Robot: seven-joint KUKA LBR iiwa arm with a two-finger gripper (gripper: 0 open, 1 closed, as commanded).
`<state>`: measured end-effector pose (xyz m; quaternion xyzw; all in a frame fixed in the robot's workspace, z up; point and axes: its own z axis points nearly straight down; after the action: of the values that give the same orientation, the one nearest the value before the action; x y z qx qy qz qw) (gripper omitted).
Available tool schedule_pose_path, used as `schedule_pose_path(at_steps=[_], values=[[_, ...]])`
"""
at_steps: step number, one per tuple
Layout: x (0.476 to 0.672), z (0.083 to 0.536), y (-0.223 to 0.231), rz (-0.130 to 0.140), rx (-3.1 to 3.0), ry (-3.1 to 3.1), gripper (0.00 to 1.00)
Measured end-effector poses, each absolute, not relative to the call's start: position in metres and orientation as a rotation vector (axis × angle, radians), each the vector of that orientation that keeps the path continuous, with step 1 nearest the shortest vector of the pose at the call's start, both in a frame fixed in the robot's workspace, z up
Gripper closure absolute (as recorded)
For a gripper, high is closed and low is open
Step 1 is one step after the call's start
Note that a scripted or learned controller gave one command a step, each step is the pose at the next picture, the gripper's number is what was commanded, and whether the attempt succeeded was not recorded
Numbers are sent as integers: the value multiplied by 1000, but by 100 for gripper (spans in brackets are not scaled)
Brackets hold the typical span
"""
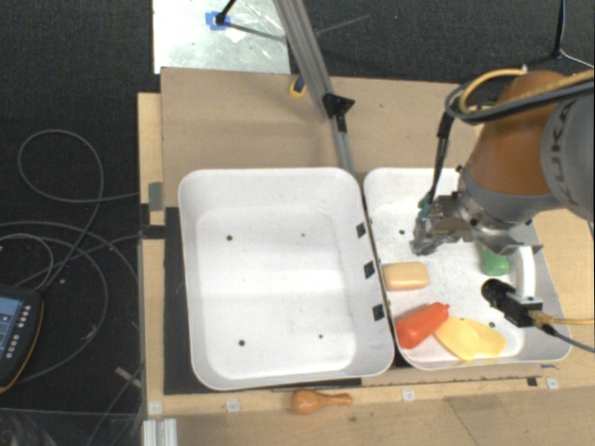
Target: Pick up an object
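The right bin point(395, 186) holds a beige block point(406, 275), a red object point(421, 323), a yellow object point(469, 338) and a green object point(496, 263). My gripper point(426, 239) hangs low in that bin, just above and to the right of the beige block. The arm's grey and orange wrist point(516, 156) covers the bin's right part and partly hides the green object. Nothing shows between the fingers.
The left bin point(270, 277) lies beside the right one, joined by black clips point(368, 269). A small orange-brown object point(319, 400) lies on the bench in front of the bins. A grey pole point(311, 59) slants across the back. Cables lie on the floor at left.
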<state>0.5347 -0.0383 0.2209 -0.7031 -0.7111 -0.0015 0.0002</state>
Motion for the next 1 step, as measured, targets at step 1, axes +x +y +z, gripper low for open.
schedule_pose_path(at_steps=[1], values=[[540, 214, 17, -3, -2208, -2233, 100]])
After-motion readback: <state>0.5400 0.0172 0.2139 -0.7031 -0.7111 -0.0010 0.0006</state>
